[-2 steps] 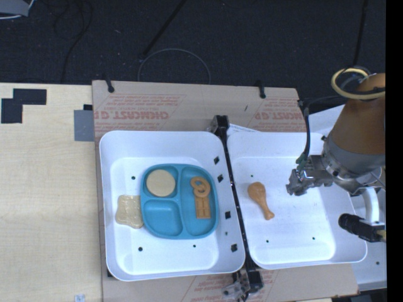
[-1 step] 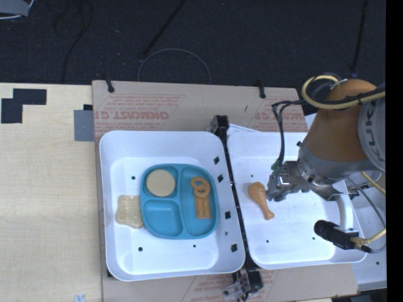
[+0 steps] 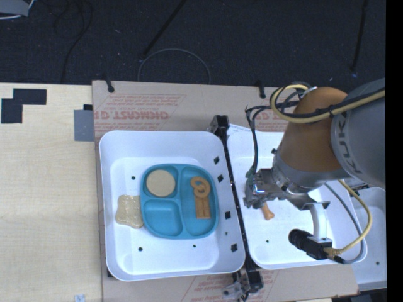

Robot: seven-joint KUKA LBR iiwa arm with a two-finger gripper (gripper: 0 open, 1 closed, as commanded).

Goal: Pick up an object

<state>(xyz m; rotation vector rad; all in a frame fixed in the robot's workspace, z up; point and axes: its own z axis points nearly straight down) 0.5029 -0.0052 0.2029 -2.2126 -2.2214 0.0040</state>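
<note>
Camera view, top-down at a slant. You've got 2 white bins side by side on a cardboard sheet [image 3: 145,109], which lies on the tabletop [image 3: 44,187].

Arm [image 3: 315,137] comes in from the right, over the right bin [image 3: 274,253]. Tool [image 3: 255,195] sits low near that bin's left wall, approx. mid-height of the bin.

Small orange piece [image 3: 268,213] lies in the right bin, just below-right of the tool, tilted, with its upper end at or under the tool body. Can't tell if it's touching. You can't read the tool's opening from this angle, or whether it has hold of anything; the wrist blocks it.

Left bin [image 3: 119,150]:
- blue divided tray [image 3: 165,222], centre-right.
- round tan disc [image 3: 160,182] in the tray's upper-left compartment.
- brown key-shaped piece [image 3: 201,200] in the right compartment, long axis running top to bottom.
- pale yellowish lump [image 3: 129,211] on the bin floor, touching the tray's left edge.
</note>
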